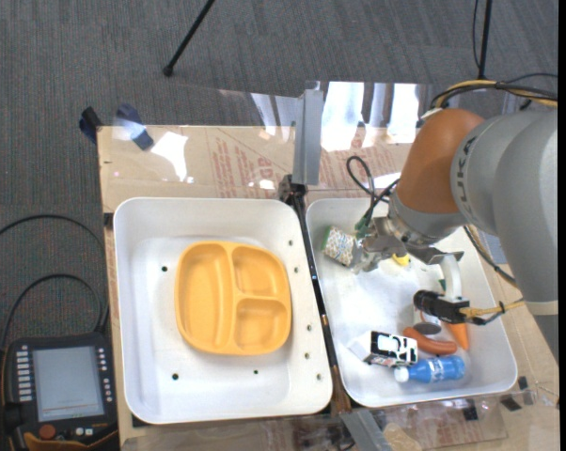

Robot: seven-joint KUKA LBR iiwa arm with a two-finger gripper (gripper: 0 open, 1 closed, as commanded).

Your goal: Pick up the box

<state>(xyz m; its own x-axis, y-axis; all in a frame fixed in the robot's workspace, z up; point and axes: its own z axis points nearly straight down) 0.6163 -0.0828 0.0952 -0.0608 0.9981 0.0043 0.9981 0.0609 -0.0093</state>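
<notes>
Gripper (pixel 369 255) low in the right bin (pixel 497 350), near its far-left corner; finger state cannot be told. Just beside it, the small patterned box (pixel 339 244), long axis tilted from upper left to lower right. Left bin (pixel 133 252) holds a yellow divided plate (pixel 232 298).

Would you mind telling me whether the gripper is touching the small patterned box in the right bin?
Cannot tell. In the camera view the gripper sits right beside the box, their outlines meeting, but no clear contact or gap shows.
</notes>
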